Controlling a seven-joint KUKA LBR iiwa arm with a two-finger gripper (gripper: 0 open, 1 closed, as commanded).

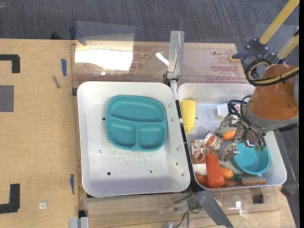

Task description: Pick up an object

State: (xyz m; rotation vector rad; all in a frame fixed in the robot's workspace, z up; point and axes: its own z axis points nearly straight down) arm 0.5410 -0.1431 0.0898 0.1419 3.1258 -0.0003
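In the right bin (280, 167), down over the clutter, sits the gripper (236, 136), with the grey arm and its orange band (273, 96) coming in from about 2 o'clock. Honestly can't tell how its fingers are set; the metal bits blur into the stuff underneath, and nothing is clearly between them.

Stuff around it: a small orange piece (228, 135) right at the gripper's 9 o'clock, a teal bowl (251, 159) at its 5 o'clock, a brown-and-white packet (205, 146) at 8 o'clock lying tilted. The yellow bottle (188, 114) lies near the bin's left wall, long axis running 12 to 6, narrow end pointing to 6. The red-orange bottle (214, 170) lies near the bottom edge, long axis also roughly 12 to 6, leaning a touch toward 11. A carrot-like thing (251, 180) lies flat along the bottom wall, axis 9 to 3.

Left bin (90, 175) holds a teal divided plate (137, 122), sitting flat in the middle.
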